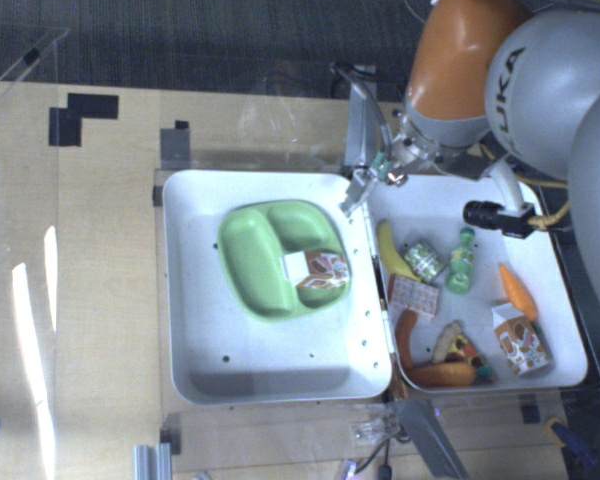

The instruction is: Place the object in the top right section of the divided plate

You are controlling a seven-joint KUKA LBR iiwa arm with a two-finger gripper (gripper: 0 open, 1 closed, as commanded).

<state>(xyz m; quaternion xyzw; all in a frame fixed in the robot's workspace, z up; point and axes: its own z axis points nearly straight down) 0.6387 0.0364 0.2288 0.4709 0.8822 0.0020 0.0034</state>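
a small carton (pixel 317 271) is seen lying in the green divided plate (pixel 255 268), apparently set there as tasked, while the gripper (pixel 358 190) hangs above the bins' shared edge, finger state impossible to tell.

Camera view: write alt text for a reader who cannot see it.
A small carton lies in the lower right section of a green divided plate in the left white bin. The gripper hangs over the wall between the bins. The right bin holds a banana, a green bottle, a carrot and other items.
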